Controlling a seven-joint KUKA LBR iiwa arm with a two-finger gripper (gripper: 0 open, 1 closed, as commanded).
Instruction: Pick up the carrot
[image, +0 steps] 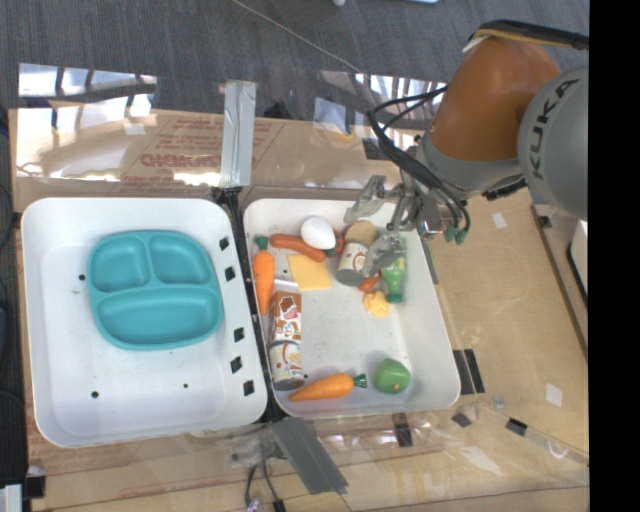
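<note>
Two carrots lie in the right bin (430, 330). One carrot (262, 280) lies lengthwise along the bin's left wall. The other carrot (322, 388) lies by the front wall, next to a green round fruit (392, 376). My gripper (386, 250) hangs at the bin's back right corner, over a small can (352, 262) and a green bottle-like item (394, 281). It is well apart from both carrots, and neither is in it.
The right bin also holds a white egg (318, 232), a red sausage (297, 244), a yellow cheese slice (310, 272), a printed carton (285, 335) and small orange and yellow bits (376, 303). A teal divided plate (152, 287) sits in the left bin (50, 390).
</note>
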